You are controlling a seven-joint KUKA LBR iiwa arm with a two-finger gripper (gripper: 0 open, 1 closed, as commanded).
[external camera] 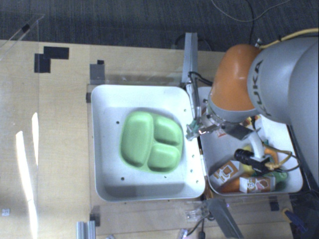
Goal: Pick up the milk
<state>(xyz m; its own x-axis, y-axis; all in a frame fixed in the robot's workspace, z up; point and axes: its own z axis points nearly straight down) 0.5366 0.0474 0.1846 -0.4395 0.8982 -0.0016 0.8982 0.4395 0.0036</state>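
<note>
A white milk carton (257, 184) with a brown logo lies on its side at the near edge of the right bin (294, 183). A second carton (226, 171), brown and white, lies tilted just to its left. My gripper (195, 129) hangs over the divider between the two bins, up and to the left of both cartons and well apart from them. Nothing shows in its grasp. The grey arm with its orange band (234, 78) hides the far part of the right bin.
A green three-compartment plate (151, 141) lies in the left bin (107, 183). Beside the cartons in the right bin are an orange item (230, 186), a carrot-like piece (269, 151) and something green (282, 177), all packed closely together.
</note>
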